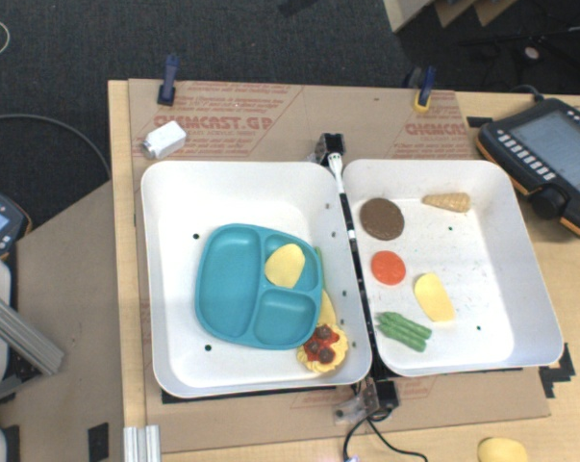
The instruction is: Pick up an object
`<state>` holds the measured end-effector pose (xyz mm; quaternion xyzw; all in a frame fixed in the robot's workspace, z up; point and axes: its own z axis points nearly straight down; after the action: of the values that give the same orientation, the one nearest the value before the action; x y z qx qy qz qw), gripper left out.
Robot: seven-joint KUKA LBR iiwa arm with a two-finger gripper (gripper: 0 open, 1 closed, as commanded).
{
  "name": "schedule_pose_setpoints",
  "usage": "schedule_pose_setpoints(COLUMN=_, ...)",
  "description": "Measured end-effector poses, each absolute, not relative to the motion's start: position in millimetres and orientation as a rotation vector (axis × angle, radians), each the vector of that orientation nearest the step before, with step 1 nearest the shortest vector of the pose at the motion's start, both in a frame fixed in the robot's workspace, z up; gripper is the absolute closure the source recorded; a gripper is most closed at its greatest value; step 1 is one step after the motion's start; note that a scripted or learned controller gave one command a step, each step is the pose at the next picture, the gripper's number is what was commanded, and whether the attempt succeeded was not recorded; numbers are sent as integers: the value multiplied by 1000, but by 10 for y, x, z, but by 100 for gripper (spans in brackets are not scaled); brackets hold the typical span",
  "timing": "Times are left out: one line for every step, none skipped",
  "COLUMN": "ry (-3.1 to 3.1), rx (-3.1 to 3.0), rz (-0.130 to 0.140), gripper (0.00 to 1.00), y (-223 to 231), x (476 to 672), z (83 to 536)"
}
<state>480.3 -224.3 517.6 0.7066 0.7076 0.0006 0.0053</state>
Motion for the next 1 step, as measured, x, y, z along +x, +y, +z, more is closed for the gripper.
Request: schedule_pose_setpoints(ry=2229, rx=2231, rz=-8, gripper=100, y=-2230, x=4784, z=3846)
